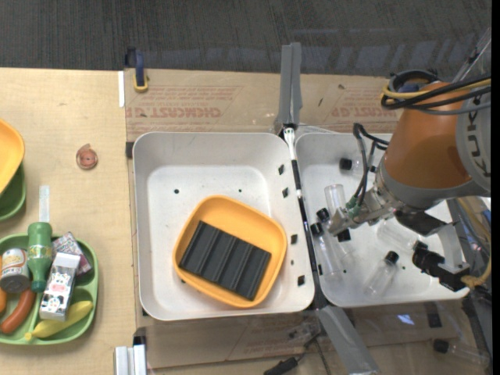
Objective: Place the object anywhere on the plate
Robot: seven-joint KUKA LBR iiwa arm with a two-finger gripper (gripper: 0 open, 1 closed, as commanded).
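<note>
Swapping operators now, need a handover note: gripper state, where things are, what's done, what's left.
Gripper: low in the right bin, near its left wall, among clear plastic tubes; nothing visibly held.
Yellow plate: in the left bin, with a black ridged block lying on it.
Done: the block sits on the plate.
Left: judging by this view, confirm placement and retract the arm.
</note>
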